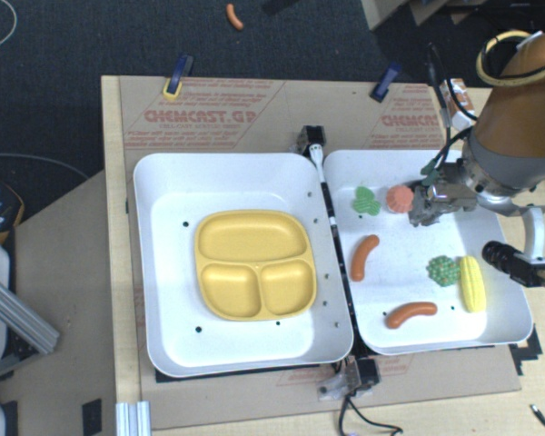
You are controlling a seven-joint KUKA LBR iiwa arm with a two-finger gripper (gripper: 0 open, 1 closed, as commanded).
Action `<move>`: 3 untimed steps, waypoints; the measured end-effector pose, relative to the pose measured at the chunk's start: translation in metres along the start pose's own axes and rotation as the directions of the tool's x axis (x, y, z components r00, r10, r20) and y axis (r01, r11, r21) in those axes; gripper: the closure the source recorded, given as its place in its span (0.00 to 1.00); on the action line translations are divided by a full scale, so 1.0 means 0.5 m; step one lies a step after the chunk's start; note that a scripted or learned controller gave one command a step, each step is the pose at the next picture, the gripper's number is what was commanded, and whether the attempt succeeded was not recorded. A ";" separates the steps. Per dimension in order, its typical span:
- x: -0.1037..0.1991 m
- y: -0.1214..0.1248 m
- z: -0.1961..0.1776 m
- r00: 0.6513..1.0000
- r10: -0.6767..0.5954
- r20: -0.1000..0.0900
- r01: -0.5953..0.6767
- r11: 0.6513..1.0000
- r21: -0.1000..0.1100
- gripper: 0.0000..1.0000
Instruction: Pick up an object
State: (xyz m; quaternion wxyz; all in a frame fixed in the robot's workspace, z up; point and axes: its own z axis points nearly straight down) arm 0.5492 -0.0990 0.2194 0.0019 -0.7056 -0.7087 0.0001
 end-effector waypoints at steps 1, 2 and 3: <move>0.112 -0.005 0.011 1.000 -0.002 -0.001 0.002 1.000 0.000 1.00; 0.206 -0.034 0.022 1.000 -0.001 0.000 0.001 1.000 0.001 1.00; 0.316 -0.060 0.024 1.000 -0.002 -0.001 0.002 1.000 0.001 1.00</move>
